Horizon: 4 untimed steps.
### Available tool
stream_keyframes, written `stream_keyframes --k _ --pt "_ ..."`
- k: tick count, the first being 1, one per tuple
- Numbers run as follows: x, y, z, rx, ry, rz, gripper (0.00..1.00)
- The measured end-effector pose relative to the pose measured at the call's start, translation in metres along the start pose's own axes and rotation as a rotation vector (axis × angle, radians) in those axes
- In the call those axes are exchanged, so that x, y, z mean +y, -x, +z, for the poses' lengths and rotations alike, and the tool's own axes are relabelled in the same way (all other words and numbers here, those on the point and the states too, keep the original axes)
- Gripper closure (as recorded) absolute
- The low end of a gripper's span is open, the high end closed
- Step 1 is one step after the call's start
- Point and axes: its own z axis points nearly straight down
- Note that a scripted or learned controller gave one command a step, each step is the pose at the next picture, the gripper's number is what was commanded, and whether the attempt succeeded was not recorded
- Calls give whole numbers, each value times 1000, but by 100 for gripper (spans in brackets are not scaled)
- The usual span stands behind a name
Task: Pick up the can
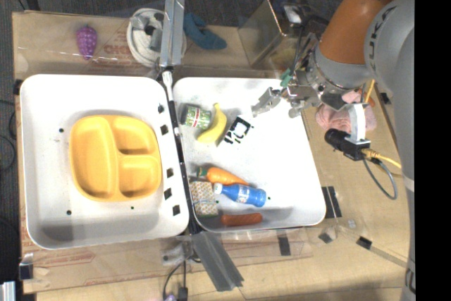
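One small green-labelled metal can point(195, 115) lay well left of the metal tool point(266, 102); its grip I couldn't tell.

1. The tool point(271, 101) hangs over the upper right part of the right bin point(303, 173).
2. The can point(195, 115) lies in that bin, well to the tool's left, touching the banana point(217, 126).
3. The carrot point(227, 175), bottle point(243, 194) and sausage point(241, 219) lie below the tool, near the bin's lower edge.
4. The divided plate point(116, 155) sits in the left bin point(42, 222), far to the tool's left.
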Motion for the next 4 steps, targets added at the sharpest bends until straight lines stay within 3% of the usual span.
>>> stream_keyframes --k 1,2,3,4 --pt "66 -66 56 0 1 158 0" --pt "46 -79 110 2 21 421 0" --pt "36 -83 116 -5 60 318 0" --pt "26 -84 115 13 60 541 0"
